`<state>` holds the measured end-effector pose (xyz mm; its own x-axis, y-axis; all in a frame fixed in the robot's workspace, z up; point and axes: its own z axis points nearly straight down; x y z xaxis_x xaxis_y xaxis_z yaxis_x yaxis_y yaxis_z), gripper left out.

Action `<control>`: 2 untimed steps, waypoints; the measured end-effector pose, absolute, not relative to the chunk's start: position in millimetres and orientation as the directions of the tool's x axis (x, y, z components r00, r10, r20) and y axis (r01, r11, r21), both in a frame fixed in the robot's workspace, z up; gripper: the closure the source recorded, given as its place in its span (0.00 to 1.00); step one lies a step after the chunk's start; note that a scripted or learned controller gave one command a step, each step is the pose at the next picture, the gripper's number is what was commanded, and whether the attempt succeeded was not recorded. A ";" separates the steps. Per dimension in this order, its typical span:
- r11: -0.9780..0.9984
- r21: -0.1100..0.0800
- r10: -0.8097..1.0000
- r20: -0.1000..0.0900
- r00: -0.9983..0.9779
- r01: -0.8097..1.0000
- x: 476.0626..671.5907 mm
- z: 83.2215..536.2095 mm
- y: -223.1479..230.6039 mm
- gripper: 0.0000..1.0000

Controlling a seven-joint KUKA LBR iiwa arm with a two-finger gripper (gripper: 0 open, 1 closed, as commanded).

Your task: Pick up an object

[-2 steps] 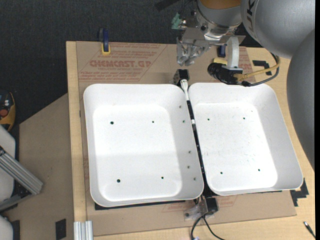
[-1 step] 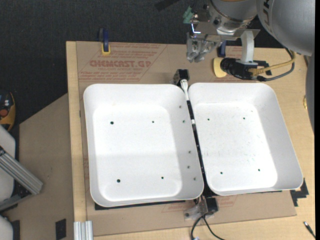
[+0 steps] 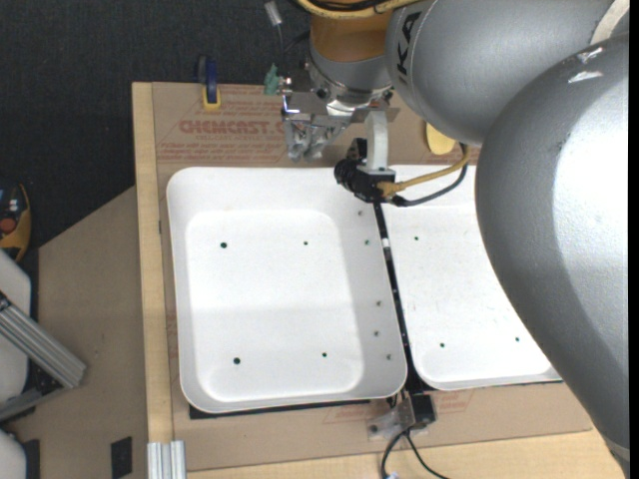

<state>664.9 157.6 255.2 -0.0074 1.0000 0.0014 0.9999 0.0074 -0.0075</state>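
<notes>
My gripper point(image 3: 308, 136) hangs over the cardboard just beyond the far rim of the left bin point(image 3: 190, 267), under the orange wrist band. Nothing can be made out in it. A pale yellow object point(image 3: 440, 139) peeks out past the grey arm near the far edge of the right bin point(image 3: 469, 297); most of it is hidden. The big grey arm link covers the right side of that bin.
A blue and yellow clamp point(image 3: 209, 81) grips the bench's far edge. A black cable point(image 3: 389, 267) runs along the seam between the bins down to a small connector point(image 3: 414, 410) at the front. Aluminium rails point(image 3: 40, 342) lie off to the left.
</notes>
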 end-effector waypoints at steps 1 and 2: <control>-0.004 0.009 1.000 -0.001 0.004 1.000 667.4 329.8 98.3 1.00; 0.003 -0.010 1.000 0.000 -0.003 1.000 664.7 235.4 137.7 1.00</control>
